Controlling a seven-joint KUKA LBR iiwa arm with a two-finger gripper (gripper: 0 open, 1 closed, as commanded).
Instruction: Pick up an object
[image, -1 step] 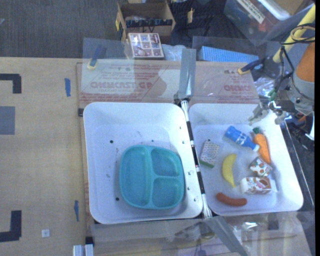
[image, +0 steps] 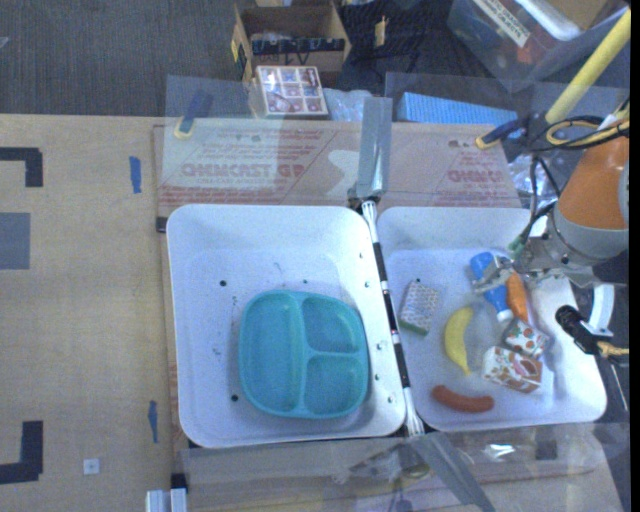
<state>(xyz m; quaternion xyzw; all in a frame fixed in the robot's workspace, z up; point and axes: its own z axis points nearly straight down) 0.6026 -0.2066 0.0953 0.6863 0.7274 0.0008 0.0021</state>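
**My arm leans over the right bin, gripper low among the toys**

I reach in from the right side. My grey wrist with the orange band (image: 596, 190) hangs over the far right part of the right bin (image: 430, 240), and my gripper (image: 522, 262) points down and to the left, toward the group of small things there. If the gripper is wide or narrow, I cannot tell from this view; I see nothing clearly held in it.

Just beside the gripper lies a blue object (image: 487, 267), and directly below it an orange carrot-like toy (image: 516, 297), which is very near to my tip. Under these stands a small printed carton (image: 517, 362), a little tilted. To the left of it lies a yellow banana (image: 458, 338), and more left a small checkered packet (image: 420, 305) near the wall between the bins. A red sausage (image: 462, 399) lies at the near edge of the bin, apart from the others.

The left bin (image: 200, 250) holds a turquoise divided plate (image: 302, 354) with three compartments. Both bins rest on the desk (image: 80, 300).
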